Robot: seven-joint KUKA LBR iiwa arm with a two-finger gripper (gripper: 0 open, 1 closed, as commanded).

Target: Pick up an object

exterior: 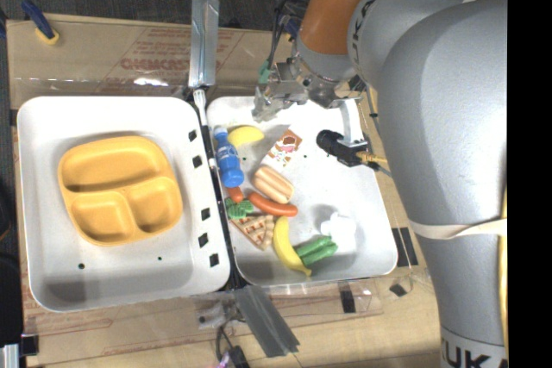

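Note:
My gripper (269, 103) hangs over the far left corner of the right bin (371, 211), just above and right of a yellow lemon (246, 134). Nothing shows between its fingers. Below it lie a blue bottle (227, 160), a small printed carton (284, 147), a hot dog bun (272, 182), a red sausage (272, 206), a waffle piece (256, 229), a banana (285, 246), a green pea pod (316, 251) and a white lump (340, 228).
The left bin (34, 134) holds a yellow divided tray (119, 187). A metal divider bar (203, 39) runs between the bins at the far side. The big grey arm (440, 99) covers the right side of the bench.

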